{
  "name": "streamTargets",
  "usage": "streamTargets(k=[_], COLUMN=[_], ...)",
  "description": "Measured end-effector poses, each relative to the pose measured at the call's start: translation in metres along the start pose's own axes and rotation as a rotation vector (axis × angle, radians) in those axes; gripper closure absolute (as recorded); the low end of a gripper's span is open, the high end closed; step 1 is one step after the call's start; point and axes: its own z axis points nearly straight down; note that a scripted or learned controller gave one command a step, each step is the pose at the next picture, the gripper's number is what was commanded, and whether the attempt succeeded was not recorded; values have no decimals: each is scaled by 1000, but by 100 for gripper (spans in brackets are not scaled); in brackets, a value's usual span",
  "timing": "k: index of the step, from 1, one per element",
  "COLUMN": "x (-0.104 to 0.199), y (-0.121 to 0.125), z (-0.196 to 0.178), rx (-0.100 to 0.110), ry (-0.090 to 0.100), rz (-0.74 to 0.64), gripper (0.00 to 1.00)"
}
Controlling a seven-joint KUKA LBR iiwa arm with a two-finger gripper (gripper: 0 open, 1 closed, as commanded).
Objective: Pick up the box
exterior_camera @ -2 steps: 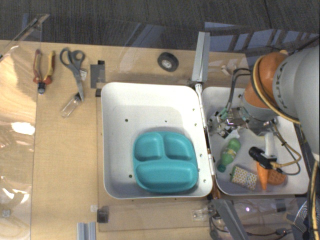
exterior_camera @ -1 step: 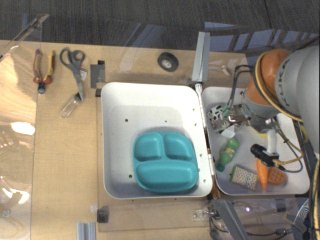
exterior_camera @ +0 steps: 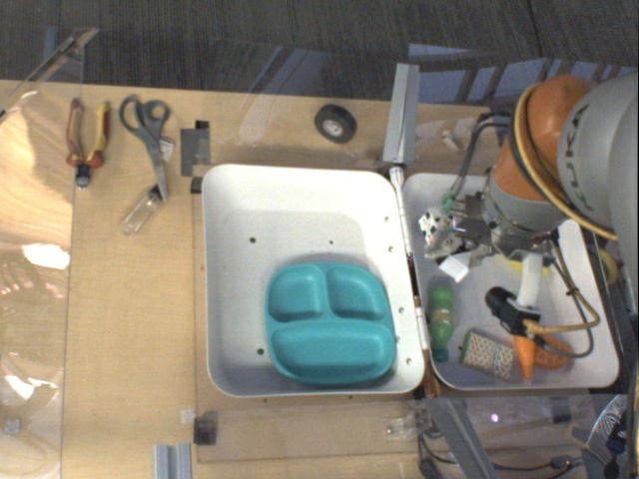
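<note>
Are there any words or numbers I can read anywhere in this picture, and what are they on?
"KU": big dark letters on the grey arm, cut off at the picture's edge.
Small patterned box in the right bin: its print is too small and blurred to read.
Teal tray, scissors, pliers and tape roll: no writing that I can see.

No lettering, label, brand or number can be read on anything here
</note>
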Motion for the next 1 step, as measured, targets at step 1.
streamTargets(k=[1], x=[32], y=[-57], z=[1], rx=[6], ry=[-1], rz=[380], gripper=[100])
